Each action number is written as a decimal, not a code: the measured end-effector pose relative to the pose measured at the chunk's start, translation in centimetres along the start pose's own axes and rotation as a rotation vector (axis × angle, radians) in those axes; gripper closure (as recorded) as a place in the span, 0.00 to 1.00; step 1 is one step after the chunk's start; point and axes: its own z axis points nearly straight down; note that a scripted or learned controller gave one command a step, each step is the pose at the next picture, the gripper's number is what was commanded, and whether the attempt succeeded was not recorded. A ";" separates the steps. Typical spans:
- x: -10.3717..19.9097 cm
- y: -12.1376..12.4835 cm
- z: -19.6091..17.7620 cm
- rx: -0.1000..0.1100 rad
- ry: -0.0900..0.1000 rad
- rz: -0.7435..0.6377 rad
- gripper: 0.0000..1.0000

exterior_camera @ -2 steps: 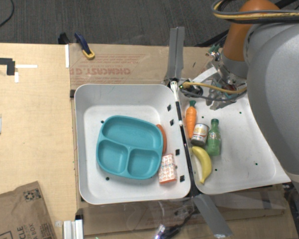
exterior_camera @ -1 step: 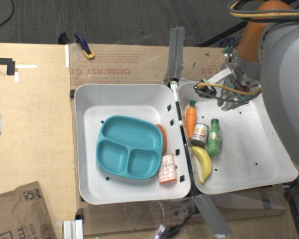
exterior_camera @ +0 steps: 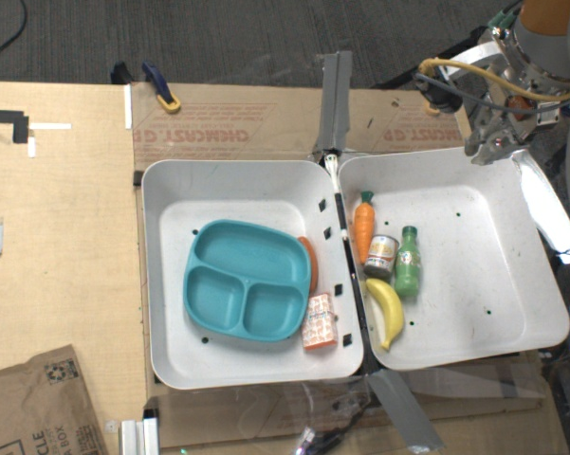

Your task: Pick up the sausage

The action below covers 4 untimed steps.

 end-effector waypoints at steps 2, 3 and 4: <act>3.2 -5.4 12.0 0.001 -0.003 0.000 0.00; -3.5 -4.6 16.1 0.001 -0.004 -0.061 0.00; -0.6 1.9 13.1 0.000 -0.002 -0.312 0.00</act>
